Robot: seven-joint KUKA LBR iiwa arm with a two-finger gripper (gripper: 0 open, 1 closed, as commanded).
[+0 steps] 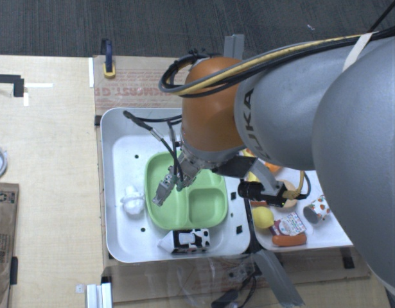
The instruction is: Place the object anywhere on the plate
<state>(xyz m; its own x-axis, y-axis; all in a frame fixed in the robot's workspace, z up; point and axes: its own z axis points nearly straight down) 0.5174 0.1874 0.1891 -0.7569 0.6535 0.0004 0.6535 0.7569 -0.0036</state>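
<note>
Arm (293, 101) covers much of both bins. Left bin (114, 172) holds the green divided plate (207, 207), long axis running left-right. Claw (164, 191) hangs over the plate's left compartment; grip state cannot tell. Black-and-white carton (191, 240) lies just below the plate, white lump (131, 201) to its left.

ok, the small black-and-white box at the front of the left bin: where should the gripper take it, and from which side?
Probably from straight above, fingers across the short sides of the black-and-white box. It appears to lie flat on the bin floor just in front of the green divided plate, so its long sides look crowded by the plate and the white bin's front wall. The gripper is over the plate.
</note>
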